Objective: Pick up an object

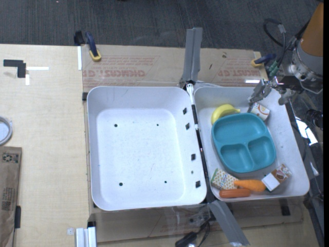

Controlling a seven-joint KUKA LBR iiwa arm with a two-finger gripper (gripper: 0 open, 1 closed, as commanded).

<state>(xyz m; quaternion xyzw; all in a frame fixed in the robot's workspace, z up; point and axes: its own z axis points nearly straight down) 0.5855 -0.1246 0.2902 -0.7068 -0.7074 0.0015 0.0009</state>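
We have the pincer [258, 95] poised over the right bin's [295, 138] far edge, just above a small carton [262, 110] beside the banana [224, 111]. Can't tell its opening (too small); nothing visibly held. Likely lining up a grasp.

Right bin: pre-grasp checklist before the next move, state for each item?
1. End effector over the right bin: ok, it sits above the far corner.
2. Nearest target: ok, a small white carton lies just below it, beside the banana.
3. Something already gripped: cannot tell, the tip is too small and cluttered to read.
4. Clearance near the target: not ok, the carton touches the rim of the teal divided tray and lies close to the bin wall.
5. Other candidates: ok, the carrot and a second small carton lie at the near edge.
6. Left bin out of the arm's path: ok.
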